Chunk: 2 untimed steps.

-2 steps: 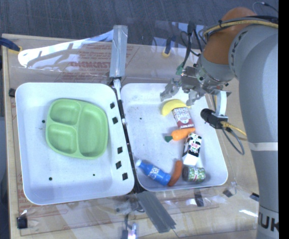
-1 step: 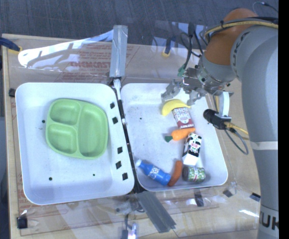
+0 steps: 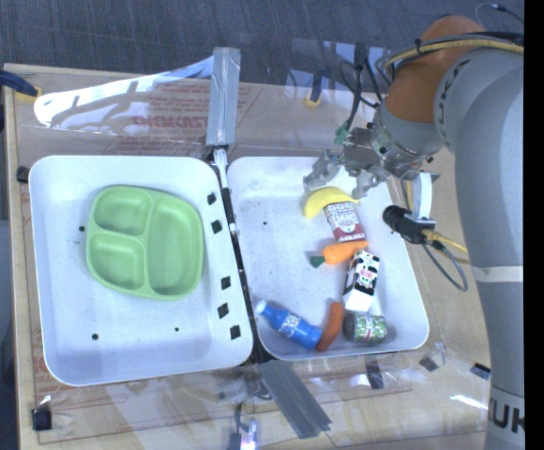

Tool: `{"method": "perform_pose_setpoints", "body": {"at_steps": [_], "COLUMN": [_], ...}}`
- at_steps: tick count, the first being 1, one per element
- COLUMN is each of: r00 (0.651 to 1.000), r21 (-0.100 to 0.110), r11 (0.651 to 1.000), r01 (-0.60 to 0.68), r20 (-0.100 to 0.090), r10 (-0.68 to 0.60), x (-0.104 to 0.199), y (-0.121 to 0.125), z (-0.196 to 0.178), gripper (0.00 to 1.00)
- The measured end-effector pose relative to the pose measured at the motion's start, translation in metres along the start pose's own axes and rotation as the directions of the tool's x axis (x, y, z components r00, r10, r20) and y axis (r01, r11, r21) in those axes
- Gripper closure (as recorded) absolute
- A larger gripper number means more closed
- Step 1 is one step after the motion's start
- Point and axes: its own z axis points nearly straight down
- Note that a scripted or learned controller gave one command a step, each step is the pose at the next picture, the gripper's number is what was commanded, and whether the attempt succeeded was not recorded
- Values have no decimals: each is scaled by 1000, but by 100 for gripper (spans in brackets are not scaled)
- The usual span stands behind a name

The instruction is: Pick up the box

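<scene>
- I have the arm (image 3: 483, 111) reaching in from the right, with the gripper (image 3: 355, 169) poised over the far end of the right bin (image 3: 281, 251).
- Gripper state: the fingers (image 3: 324, 169) look spread apart, and I see nothing between them. It holds nothing.
- The box (image 3: 361, 281), a small white carton with black patches, lies in the right bin toward its right wall, about midway down the row of items, tilted slightly.
- Neighbours of the box: a carrot (image 3: 340, 252) touches or nearly touches its far end; a green can (image 3: 366, 327) sits just beside its near end; a second orange piece (image 3: 331, 324) lies near its near-left corner.
- Between gripper and box I note a banana (image 3: 325, 199) and a red-labelled bottle (image 3: 343, 219), both directly under or just beside the fingers.
- A blue bottle (image 3: 287, 323) lies at the bin's near edge, apart from the box.
- The left bin (image 3: 56, 251) holds a green tray (image 3: 145, 242); not relevant to the pick.
- Step in hand, as I judge it: approach. No grasp is made; the box is untouched.
- Next move calls for carrying the gripper toward the near side, past banana and red bottle, centring over the box, turning the fingers to span its narrow width, then descending.
- Risk: the carrot and can crowd both ends, so a lengthwise grip would likely snag them.
</scene>
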Motion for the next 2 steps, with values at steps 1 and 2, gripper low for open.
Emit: {"method": "perform_pose_setpoints", "body": {"at_steps": [1, 2], "r00": [1000, 883], "r21": [0, 2], "r11": [1000, 883], "r01": [0, -470], "r20": [0, 1], "r10": [0, 470], "x": [0, 64], "y": [0, 13], "z": [0, -30], "gripper": [0, 0]}}
